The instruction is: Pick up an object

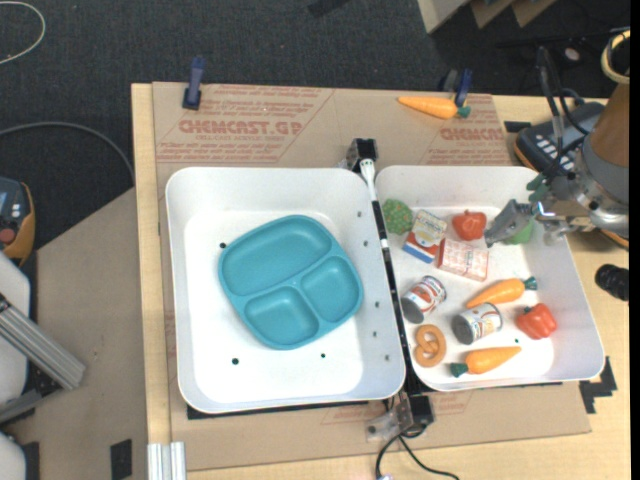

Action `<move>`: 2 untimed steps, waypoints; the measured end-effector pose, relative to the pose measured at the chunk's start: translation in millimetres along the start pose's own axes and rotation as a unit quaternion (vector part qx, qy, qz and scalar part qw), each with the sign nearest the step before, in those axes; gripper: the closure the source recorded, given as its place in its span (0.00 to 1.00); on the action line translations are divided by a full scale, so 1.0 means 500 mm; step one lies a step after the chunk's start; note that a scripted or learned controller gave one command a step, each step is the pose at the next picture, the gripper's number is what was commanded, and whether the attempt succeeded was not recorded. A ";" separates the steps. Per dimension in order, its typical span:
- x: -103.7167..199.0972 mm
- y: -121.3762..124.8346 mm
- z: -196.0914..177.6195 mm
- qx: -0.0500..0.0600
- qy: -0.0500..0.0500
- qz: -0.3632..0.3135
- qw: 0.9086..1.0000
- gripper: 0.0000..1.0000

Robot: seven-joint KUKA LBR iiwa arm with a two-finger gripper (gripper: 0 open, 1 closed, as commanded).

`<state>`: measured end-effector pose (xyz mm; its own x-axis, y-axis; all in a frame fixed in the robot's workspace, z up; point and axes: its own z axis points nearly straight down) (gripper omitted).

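Camera view shows the bench (300, 128) with two white bins side by side. The left bin (195, 298) carries a teal divided plate (290, 281) near its middle. The right bin (570, 298) carries many small things. The arm (605, 168) reaches over the right edge of this bin, and the gripper (510, 223) hangs at the bin's upper right part, just beside a red tomato (468, 225). Something green sits at its fingertips, but I cannot tell if the fingers grasp it or are released. Near the middle of the bin lies a white carton (462, 260), and a green broccoli (397, 215) is at the upper left corner. Along the lower edge lie an orange carrot (488, 359), a can (480, 322), a red pepper (539, 320) and a pretzel (429, 344). Another carrot (430, 107) lies on the bench's far edge, outside the bins.
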<state>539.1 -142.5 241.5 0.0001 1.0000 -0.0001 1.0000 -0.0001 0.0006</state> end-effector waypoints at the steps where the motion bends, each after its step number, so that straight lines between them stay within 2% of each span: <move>1: 0.050 -0.089 0.243 0.008 0.003 0.000 1.000 0.00; 2: 0.046 -0.079 0.208 -0.001 -0.001 0.001 1.000 1.00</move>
<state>499.7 -119.7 137.6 0.0017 1.0000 -0.0013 1.0000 -0.0017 0.0033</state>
